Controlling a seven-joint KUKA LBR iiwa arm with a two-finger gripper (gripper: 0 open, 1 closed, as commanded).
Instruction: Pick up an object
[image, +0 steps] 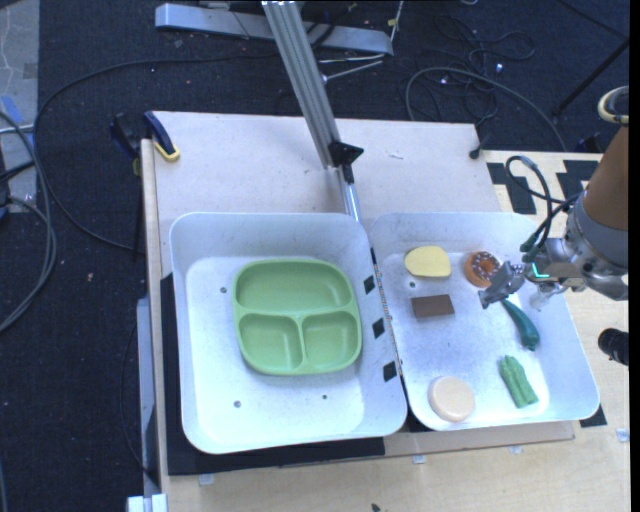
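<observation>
The hand (500, 285), its state beyond telling, hovers between the donut (482, 266) and teal utensil (522, 325), so descending it may knock either aside.

No readable text, labels, brands or numbers anywhere. Black square marks on the bin divider (378, 322) at centre carry no legible characters. Black blocky markings on the bench (520, 185) at 2 o'clock form no readable letters.

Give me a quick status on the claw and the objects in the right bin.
Claw low over right white bin, nothing seen between fingers. Round orange-brown doughnut-like piece beside it, teal curved piece just below. Nothing blocking.
</observation>
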